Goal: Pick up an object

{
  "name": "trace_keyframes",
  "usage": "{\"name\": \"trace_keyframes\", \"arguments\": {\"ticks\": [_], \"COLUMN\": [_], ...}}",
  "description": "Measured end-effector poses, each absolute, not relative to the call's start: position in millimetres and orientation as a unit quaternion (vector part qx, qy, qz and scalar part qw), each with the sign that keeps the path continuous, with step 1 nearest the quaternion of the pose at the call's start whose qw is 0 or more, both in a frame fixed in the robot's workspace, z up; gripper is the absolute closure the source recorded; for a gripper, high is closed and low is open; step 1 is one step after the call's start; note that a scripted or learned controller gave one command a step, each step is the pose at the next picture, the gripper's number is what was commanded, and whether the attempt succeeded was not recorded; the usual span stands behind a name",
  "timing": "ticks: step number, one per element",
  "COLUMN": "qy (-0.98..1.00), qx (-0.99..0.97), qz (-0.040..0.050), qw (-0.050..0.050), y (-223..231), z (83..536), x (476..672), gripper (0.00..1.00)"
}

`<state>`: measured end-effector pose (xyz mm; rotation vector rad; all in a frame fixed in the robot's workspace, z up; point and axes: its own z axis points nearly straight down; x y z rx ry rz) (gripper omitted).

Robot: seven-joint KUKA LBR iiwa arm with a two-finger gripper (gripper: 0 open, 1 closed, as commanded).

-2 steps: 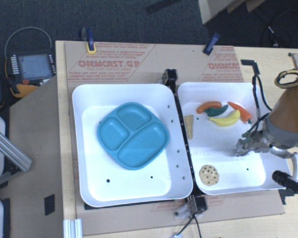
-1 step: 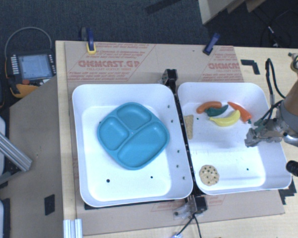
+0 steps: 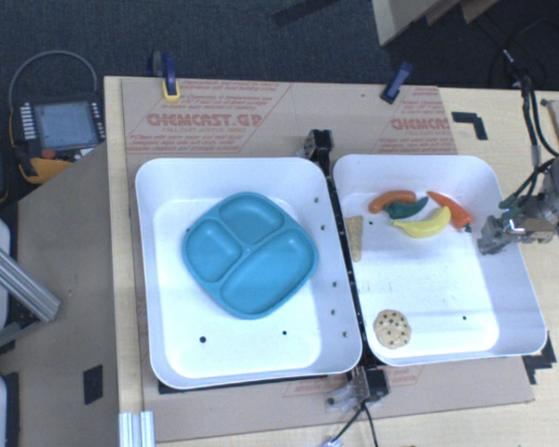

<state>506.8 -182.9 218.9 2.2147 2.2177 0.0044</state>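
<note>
In the right bin [image 3: 447, 338] a yellow banana [image 3: 425, 223] lies near the back, touching a green piece [image 3: 408, 209] and an orange carrot-like piece [image 3: 392, 198], with another orange piece [image 3: 452, 209] just right of them. A round cookie [image 3: 391, 327] rests near the front left of that bin. A tan cracker-like piece [image 3: 354, 238] lies against its left wall. My gripper [image 3: 499, 232] hangs at the bin's right rim, right of the banana group, with nothing seen in it.
The left bin [image 3: 168, 343] holds a blue divided plate [image 3: 250, 253]. A black clamp [image 3: 319, 142] sits between the bins at the back. Cables [image 3: 538, 119] run down the right side.
</note>
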Motion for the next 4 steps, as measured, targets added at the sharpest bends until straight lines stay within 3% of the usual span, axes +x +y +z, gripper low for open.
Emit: {"name": "trace_keyframes", "arguments": {"ticks": [1,3,4], "qy": [0.708,0.707,0.709], "qx": [0.707,0.707,0.705], "qz": [0.0008,0.0001,0.0000], "qw": [0.002,-0.001,-0.002], "y": [-183.2,-84.4,-31.3], "z": [239.4,253.3,236.7], "x": [507.8,506.9,506.7], "gripper": [1.00,1.00,1.00]}}
